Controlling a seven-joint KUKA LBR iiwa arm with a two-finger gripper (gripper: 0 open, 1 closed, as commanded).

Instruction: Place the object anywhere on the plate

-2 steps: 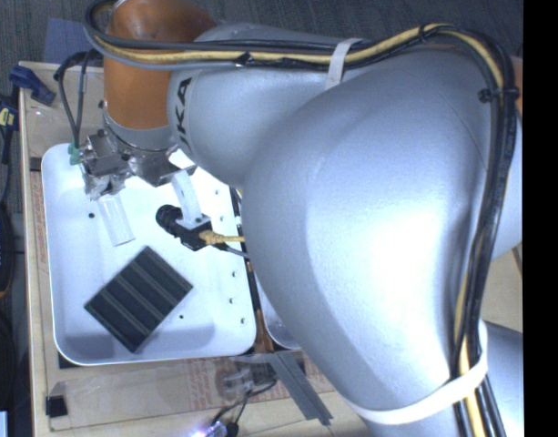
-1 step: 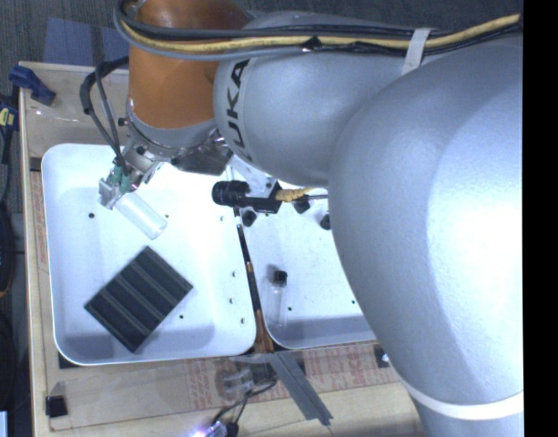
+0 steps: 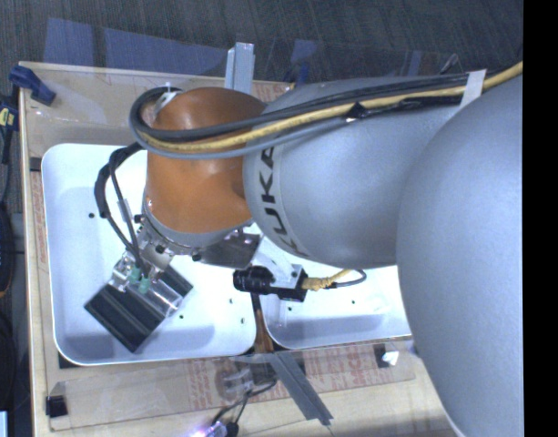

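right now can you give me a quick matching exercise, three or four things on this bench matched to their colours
Things:
1. wrist band
2. left bin
3. hand
4. cable along the arm

Colours:
A. white
B. yellow and black
C. orange
D. black, with clear and green parts

Pairs: 1-C, 2-A, 3-D, 4-B

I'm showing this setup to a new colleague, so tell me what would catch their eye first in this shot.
The big grey arm with its orange band dominates, reaching in from the right and covering much of both shallow white bins. Below the band, the two-finger gripper hangs low over the left bin's near corner, right at a dark ribbed rectangular block. A yellow-and-black cable bundle runs along the top of the arm.
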